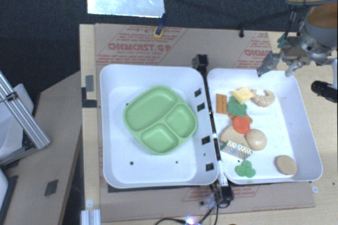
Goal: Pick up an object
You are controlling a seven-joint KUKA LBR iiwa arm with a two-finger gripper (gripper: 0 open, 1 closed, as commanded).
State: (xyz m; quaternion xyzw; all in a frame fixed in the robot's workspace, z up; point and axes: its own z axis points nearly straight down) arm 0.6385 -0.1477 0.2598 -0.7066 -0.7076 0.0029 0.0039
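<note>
Arm [319, 12] reaching from the right, wrist bent down above the right bin's [306, 113] far edge. Gripper [277, 66] hanging with fingers [264, 66] spread apart, holding nothing. Toy foods [244, 126] lie clustered inside that bin, below the fingers.

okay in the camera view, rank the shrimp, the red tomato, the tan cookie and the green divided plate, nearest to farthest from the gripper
From the gripper, above the right bin's far edge:
1. Shrimp, far part of the right bin.
2. Red tomato, middle of that bin.
3. Tan cookie, near right corner of that bin.
4. Green divided plate, in the left bin.
</note>
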